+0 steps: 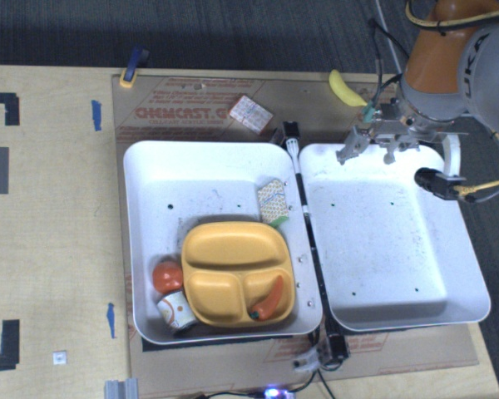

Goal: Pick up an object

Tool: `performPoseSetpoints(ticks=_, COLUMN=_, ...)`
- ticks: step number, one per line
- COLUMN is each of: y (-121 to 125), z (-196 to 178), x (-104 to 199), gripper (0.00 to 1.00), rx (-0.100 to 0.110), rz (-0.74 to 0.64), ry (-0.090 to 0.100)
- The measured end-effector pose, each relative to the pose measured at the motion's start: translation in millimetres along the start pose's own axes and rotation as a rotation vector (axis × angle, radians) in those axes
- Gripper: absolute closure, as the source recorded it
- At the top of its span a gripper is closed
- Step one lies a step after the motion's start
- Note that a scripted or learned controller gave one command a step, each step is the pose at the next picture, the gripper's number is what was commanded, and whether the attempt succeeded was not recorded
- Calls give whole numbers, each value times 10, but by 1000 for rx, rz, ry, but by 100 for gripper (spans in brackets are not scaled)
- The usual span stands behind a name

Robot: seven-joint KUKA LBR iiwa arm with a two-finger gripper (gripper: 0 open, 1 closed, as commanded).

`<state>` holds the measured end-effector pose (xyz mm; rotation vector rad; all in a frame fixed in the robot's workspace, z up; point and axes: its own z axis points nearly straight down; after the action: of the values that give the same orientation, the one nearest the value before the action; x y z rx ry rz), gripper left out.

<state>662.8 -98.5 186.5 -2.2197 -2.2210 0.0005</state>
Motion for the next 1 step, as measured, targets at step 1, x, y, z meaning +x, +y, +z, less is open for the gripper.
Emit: performPoseSetpoints(ticks=1, y=-380, z=406, x=-575, gripper=0, rx=0, rz=1, ry=0)
